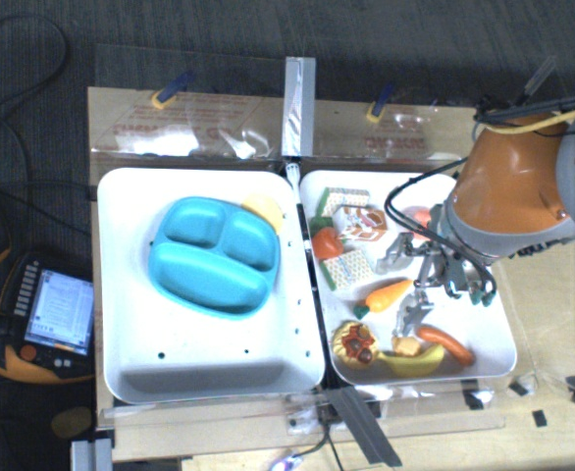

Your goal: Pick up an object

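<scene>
Hanging over the right bin [503, 356], the arm [513, 189] reaches in from the right, its orange band above the wrist, and the gripper [417, 307] points down among the toy food. How far the gripper is open I cannot tell; the metal parts blur against the clutter beneath them, and nothing can be seen clamped there. So, as a judgement, the pick is not yet made: the arm is in place over the heap, but no object is lifted clear of the bin.

The candidates all lie in the right bin. A carrot [388, 293] sits just left of the gripper, near the middle of the bin. Below the gripper a banana [412, 361] curves along the front wall, with a red sausage [447, 343] touching its right end and a round dark-and-red piece [353, 342] at its left. A small pale cube-like piece [405, 344] rests just under the gripper, on the banana. Farther back lie a printed box [356, 222] and a tomato [326, 244] against the dividing wall.

The left bin [130, 361] holds a blue tray [214, 253], with a yellow item [264, 209] peeping from behind it; both are well apart from the gripper.

What is left, then, seems to be the whole grasp: descending, closing on something and raising it.
</scene>
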`<control>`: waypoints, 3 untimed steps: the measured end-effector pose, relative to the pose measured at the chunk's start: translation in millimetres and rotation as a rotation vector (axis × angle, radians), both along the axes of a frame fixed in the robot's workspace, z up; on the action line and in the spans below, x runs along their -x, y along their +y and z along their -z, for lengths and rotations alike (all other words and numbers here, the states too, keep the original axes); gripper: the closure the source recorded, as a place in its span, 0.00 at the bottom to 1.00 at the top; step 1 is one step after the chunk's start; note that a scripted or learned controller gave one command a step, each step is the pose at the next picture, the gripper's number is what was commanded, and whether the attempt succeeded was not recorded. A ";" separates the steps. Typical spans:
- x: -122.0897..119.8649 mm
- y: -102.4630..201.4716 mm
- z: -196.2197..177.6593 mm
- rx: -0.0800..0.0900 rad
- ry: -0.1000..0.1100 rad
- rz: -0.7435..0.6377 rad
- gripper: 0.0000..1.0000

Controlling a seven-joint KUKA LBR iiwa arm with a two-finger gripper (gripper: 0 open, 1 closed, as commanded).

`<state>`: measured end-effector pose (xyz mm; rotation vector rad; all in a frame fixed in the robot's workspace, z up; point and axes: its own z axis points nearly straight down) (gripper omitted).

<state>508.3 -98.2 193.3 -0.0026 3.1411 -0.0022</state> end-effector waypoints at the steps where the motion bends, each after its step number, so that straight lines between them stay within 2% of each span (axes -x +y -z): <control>1: -70.3 -19.7 77.2 0.001 -0.001 0.410 0.00; 2: -74.0 -2.7 100.2 0.001 -0.004 0.384 0.00; 3: -75.6 -3.1 89.7 0.005 -0.011 0.382 1.00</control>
